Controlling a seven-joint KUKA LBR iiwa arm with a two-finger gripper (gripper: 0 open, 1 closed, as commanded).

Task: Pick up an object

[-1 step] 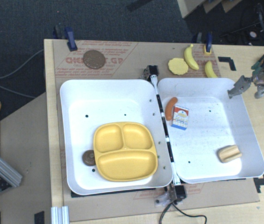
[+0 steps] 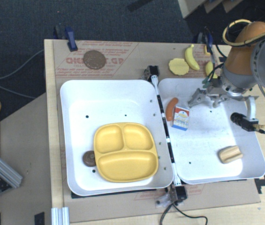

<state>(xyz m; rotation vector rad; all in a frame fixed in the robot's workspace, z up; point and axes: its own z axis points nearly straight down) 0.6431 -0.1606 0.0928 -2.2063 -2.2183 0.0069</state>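
My gripper (image 2: 206, 100) hangs over the far part of the right bin (image 2: 245, 172). Its grey fingers (image 2: 194, 100) are spread open and nothing sits between them. An orange-red sausage (image 2: 170, 108) lies by the bin's left wall, to the left of the gripper. A small white, red and blue carton (image 2: 181, 118) rests beside the sausage. A tan bread roll (image 2: 229, 154) lies near the bin's right front corner.
The left bin (image 2: 73, 125) holds a yellow divided plate (image 2: 124, 151) with a brown cookie (image 2: 89, 159) at its left edge. On the bench behind the bins lie a banana (image 2: 192, 57), a yellow round piece (image 2: 179, 66) and a brown disc (image 2: 94, 59).
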